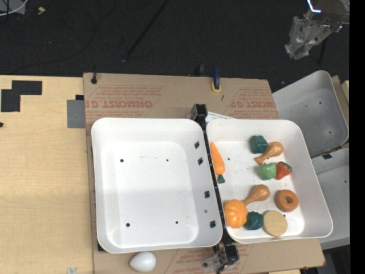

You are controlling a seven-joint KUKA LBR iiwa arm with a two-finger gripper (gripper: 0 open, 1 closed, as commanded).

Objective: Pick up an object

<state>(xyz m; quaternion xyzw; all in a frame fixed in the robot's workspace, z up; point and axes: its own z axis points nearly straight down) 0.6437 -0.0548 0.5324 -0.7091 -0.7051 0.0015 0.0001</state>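
The gripper [307, 36] hangs at the frame's upper right, well apart from the bins; whether it is parted I cannot tell. Candidates crowd the right white bin [317, 187]: the orange toy pumpkin [235, 212] touches a dark green lump [254, 220], so a descent there risks nudging both.

Toy food pieces you can pick from, all lying in the right white bin [308, 153].

You see an orange plastic carrot [217, 157] lying lengthwise along the bin's left wall, with a small dark green bit [220, 179] just below it. At the upper right lie a dark green lump [258, 144] and a tan drumstick [270, 152], close together. Under them sit a light green piece [267, 170] and a red strawberry-like piece [283, 169], touching. Lower down you find a second tan drumstick [256, 194], a brown ring doughnut [286, 200], an orange pumpkin [235, 212], another dark green lump [254, 220] and a flat beige round biscuit [275, 223].
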